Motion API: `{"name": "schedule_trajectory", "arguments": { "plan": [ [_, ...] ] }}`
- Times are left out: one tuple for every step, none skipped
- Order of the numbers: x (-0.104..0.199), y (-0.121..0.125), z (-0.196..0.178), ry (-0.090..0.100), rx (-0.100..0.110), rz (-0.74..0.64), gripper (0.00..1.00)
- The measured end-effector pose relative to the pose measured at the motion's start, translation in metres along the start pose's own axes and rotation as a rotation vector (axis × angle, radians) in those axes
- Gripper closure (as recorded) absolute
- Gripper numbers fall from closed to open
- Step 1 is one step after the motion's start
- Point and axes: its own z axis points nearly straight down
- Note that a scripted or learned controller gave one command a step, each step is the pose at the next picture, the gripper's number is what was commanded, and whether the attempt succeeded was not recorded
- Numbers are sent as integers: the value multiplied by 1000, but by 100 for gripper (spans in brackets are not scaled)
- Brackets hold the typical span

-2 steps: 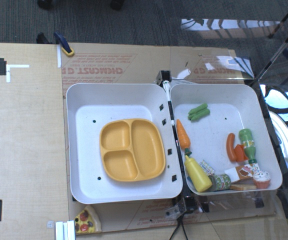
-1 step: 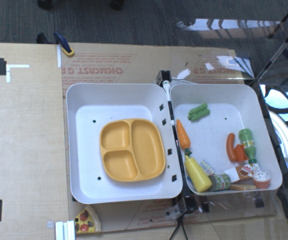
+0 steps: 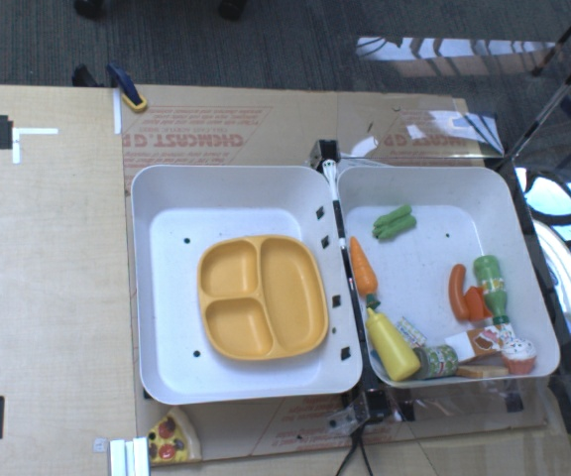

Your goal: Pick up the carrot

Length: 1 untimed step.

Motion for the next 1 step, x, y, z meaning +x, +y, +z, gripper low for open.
{"name": "schedule_trajectory", "arguments": {
  "plan": [
    [1, 2, -10, -3, -5, -4, 100]
  ]
}}
